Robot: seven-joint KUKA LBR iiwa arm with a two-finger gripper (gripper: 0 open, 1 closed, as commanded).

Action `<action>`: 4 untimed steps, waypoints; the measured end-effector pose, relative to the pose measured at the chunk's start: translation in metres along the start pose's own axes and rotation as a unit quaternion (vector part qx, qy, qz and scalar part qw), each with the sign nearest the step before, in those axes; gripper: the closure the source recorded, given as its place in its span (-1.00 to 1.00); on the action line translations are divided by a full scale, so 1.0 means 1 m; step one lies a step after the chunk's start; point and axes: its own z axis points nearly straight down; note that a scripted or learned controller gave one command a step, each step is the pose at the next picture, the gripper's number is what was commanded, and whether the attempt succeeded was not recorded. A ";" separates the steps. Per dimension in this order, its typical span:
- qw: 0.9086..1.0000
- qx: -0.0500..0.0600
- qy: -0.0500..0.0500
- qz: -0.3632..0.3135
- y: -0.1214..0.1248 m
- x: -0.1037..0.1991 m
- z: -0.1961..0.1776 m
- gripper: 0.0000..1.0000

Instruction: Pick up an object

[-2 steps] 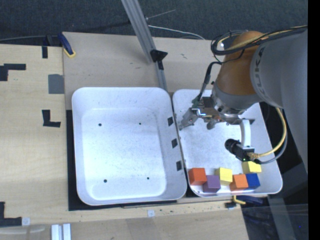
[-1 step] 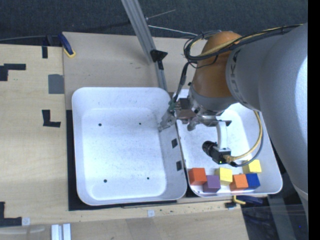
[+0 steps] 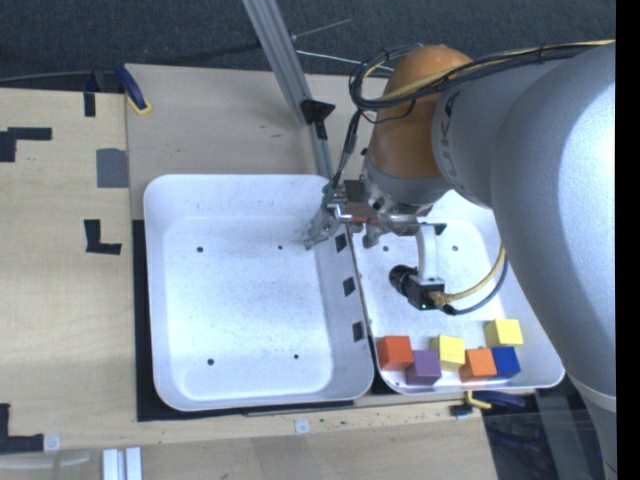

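Several small blocks lie bunched in the front corner of the right bin: an orange block, a purple block, a yellow block, a second orange block, a blue block and another yellow block. My gripper hangs under the orange wrist band, over the back part of the divider between the two bins. It is well behind the blocks and apart from them. I see nothing held in it.
The left bin lies beside the right one, sharing a raised middle rim. A metal pole slants down behind the bins toward the gripper. The large grey arm body covers the right side. A black cable fitting hangs over the right bin.
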 end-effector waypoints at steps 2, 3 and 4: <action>1.000 0.003 0.001 -0.002 -0.073 0.014 -0.005 -1.00; 1.000 0.003 0.000 0.001 -0.099 0.005 0.000 -1.00; 1.000 -0.001 0.000 0.000 -0.080 0.030 -0.038 -1.00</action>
